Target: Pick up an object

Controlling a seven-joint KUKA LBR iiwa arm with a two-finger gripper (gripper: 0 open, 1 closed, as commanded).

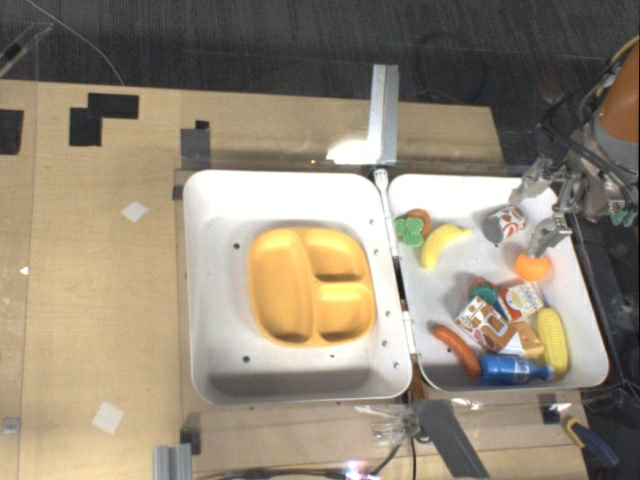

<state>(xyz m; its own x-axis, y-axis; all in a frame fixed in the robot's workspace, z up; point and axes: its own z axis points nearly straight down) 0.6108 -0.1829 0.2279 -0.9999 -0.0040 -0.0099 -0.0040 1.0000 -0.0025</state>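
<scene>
My gripper (pixel 541 210) hangs over the far right part of the right bin (pixel 595 368), its fingers (pixel 549 236) spread open with nothing between them. Just left of it lies a small white and grey cup with red markings (pixel 505 223). An orange fruit (pixel 533 266) sits right below the near finger. Further left in the bin lie a yellow banana (pixel 442 243) and a green piece (pixel 408 231). Toward the front are a brown and white carton (pixel 484 320), a corn cob (pixel 552 340), a blue bottle (pixel 515 370) and a red sausage (pixel 456 347).
The left bin (pixel 215 268) holds a yellow divided plate (pixel 310 286). A metal post (pixel 384 113) stands behind the seam between the two bins. The items at the front of the right bin lie packed close together.
</scene>
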